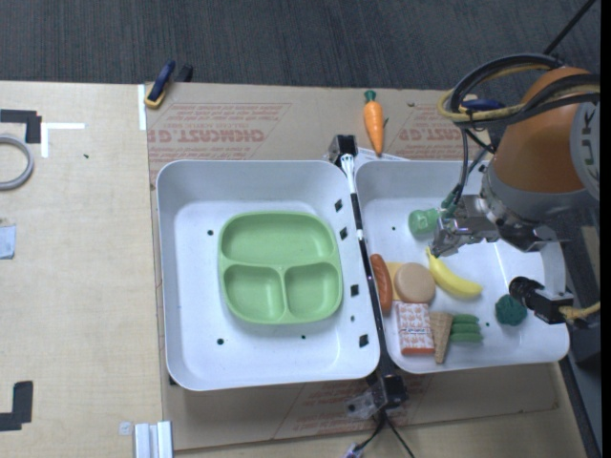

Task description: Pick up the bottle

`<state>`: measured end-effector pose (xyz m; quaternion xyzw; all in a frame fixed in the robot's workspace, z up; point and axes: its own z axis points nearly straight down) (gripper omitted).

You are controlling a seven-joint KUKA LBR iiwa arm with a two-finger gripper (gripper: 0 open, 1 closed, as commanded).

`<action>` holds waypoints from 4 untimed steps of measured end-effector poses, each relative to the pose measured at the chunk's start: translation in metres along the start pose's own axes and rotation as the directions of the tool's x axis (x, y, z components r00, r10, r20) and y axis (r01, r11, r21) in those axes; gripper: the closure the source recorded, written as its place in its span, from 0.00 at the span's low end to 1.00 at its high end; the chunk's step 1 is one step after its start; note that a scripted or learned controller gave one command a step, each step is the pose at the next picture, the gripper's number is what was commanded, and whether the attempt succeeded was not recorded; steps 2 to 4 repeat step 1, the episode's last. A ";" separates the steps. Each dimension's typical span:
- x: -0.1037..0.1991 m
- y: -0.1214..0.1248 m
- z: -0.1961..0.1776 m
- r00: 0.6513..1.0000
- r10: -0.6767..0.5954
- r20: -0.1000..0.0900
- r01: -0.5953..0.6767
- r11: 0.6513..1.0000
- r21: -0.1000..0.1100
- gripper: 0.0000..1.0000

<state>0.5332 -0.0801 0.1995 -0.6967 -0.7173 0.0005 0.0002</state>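
While the grey arm with its orange band [535, 146] reaches in from the right over the right-hand shallow white bin [401, 203], its claw [447, 239] sits low inside that bin, just right of the small green bottle [423, 221] lying near the bin's upper middle. Whether the claw is spread or pressed together cannot be told, since its tips blur into dark metal, and the bottle looks to be beside them rather than clearly between them. Just below the claw lies a yellow plastic banana [454, 279], and left of that a round tan bun-shaped toy [414, 282] and a reddish-brown sausage-shaped toy [381, 281] along the bin's left wall. Lower down sit a red-and-white printed carton [412, 328], a tan cone-shaped piece [440, 334], a green ridged toy [466, 328] and a dark green broccoli-like toy [510, 310]. Beside it, the left-hand white bin [191, 256] holds a pale green three-compartment plate [281, 267]. An orange toy carrot with a green top [372, 122] rests on the counter [67, 284] just above the bins.
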 end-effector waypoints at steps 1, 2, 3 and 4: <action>0.013 -0.047 -0.043 0.998 0.058 0.000 -0.058 0.998 0.001 1.00; 0.013 -0.047 -0.043 0.998 0.058 0.000 -0.058 0.998 0.001 1.00; 0.013 -0.047 -0.043 0.998 0.058 0.000 -0.058 0.998 0.001 1.00; 0.013 -0.047 -0.043 0.998 0.058 0.000 -0.058 0.998 0.001 1.00</action>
